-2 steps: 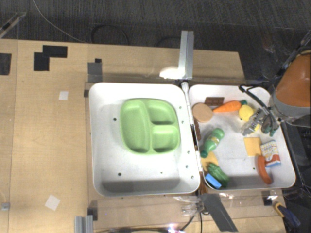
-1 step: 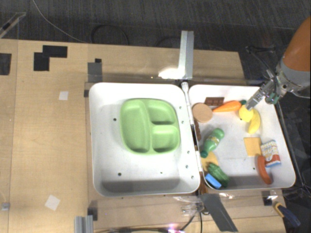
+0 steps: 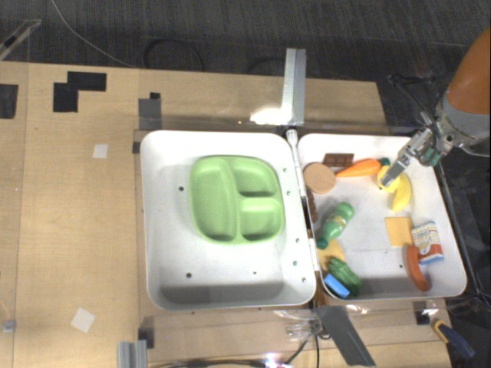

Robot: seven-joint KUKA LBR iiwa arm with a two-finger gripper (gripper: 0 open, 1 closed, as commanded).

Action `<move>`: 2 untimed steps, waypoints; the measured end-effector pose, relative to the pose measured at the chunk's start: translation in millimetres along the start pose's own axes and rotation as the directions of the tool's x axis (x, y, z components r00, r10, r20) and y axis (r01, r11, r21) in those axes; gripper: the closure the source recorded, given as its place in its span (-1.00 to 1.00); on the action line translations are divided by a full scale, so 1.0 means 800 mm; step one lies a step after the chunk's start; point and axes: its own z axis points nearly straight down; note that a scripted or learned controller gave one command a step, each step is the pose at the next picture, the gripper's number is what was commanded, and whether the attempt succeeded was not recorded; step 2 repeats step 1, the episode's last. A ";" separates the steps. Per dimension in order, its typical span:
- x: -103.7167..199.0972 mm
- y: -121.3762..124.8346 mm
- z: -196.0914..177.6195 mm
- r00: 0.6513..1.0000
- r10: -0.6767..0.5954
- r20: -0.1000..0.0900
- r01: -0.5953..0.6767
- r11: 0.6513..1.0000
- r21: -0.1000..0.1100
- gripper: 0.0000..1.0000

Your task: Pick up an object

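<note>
Left bin (image 3: pixel 165 282) holds a green tray (image 3: pixel 234 198); right bin (image 3: pixel 449 271) holds banana (image 3: pixel 400 194), carrot (image 3: pixel 359 169), bottle (image 3: pixel 335 222); gripper (image 3: pixel 393 172) there, jaw state untellable; labels unreadable.

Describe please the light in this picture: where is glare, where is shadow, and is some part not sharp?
In the camera view, strong glare sits on the wooden bench beside the upright metal post; soft shadow lies in the compartments of the green divided plastic tray and along the near wall of the left white bin; the tool and the small toys look slightly soft.
</note>
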 end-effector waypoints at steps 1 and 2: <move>-0.002 -0.033 0.105 0.997 -0.080 0.004 0.080 0.997 -0.003 -1.00; -0.002 -0.033 0.105 0.997 -0.080 0.004 0.080 0.997 -0.003 -1.00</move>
